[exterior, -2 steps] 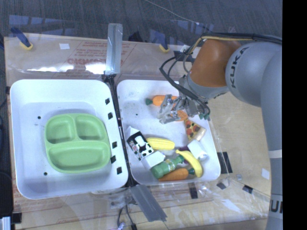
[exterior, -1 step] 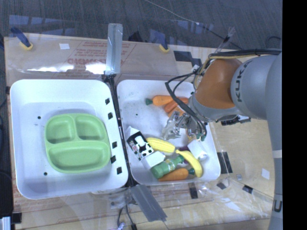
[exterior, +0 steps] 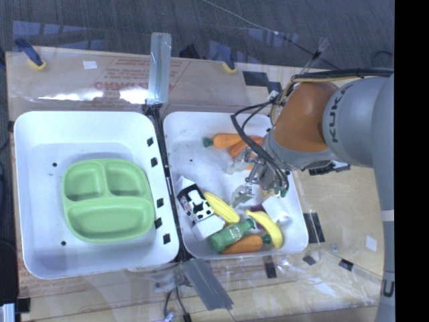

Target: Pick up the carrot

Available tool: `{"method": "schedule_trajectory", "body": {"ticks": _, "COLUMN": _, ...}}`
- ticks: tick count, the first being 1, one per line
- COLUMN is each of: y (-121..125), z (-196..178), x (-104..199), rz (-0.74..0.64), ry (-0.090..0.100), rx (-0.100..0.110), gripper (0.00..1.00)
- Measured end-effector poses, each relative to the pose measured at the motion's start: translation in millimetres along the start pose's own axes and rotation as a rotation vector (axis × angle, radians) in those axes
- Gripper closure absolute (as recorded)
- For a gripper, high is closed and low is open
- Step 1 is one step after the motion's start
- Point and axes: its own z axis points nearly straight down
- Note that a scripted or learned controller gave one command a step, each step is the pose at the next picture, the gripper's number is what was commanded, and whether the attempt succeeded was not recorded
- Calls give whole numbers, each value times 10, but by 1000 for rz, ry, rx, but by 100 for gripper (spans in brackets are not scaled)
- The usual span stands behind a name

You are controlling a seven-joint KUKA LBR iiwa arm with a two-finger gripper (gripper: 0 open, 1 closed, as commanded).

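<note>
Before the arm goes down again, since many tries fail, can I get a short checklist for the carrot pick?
1. Target in view: ok. A carrot lies at the far end of the right bin.
2. Gripper over the right bin: ok, nearer than that carrot.
3. Anything between the fingers: cannot tell.
4. Only one candidate: not ok. Another orange piece lies at the near end beside a green bottle.
5. Clutter: not ok. Corn and a banana lie close by.
</note>
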Motion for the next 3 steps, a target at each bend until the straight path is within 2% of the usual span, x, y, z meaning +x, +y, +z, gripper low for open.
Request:
{"method": "schedule_trajectory", "body": {"ticks": 1, "y": -34, "z": 8, "x": -722, "rz": 82, "ry": 12, "rx": 3, "gripper": 0}}
{"method": "schedule_trajectory", "body": {"ticks": 2, "y": -7, "z": -122, "x": -757, "rz": 74, "ry": -1, "rx": 3, "gripper": 100}}
{"method": "schedule_trajectory", "body": {"ticks": 3, "y": -231, "z": -5, "x": 238, "rz": 70, "ry": -3, "rx": 1, "gripper": 100}}
